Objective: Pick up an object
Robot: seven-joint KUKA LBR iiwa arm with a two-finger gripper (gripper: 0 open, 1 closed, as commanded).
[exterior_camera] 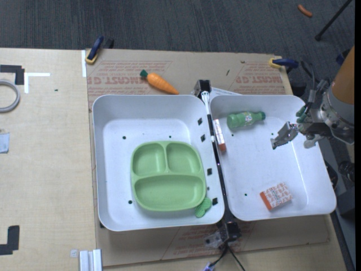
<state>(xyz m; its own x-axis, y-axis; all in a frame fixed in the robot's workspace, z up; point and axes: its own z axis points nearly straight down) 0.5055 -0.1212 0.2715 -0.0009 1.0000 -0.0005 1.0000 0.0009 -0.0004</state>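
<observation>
Arm hovered over the right bin, nothing grabbed yet

Going left to right: green divided plate (167, 175) sat in the left bin (107, 151), a carrot (160, 82) lay on cardboard printed "ZOST GP" at 12 o'clock of it. In the right bin (304, 208), a green bottle (245, 119) and red-printed packet (276, 196), labels unreadable. The gripper (284, 136) hung open and empty; I'd drop straight on the bottle at its 9 o'clock.

Glossy white plastic bins (113, 151), matt green plastic plate (167, 175), cardboard underlay (186, 66)
</observation>
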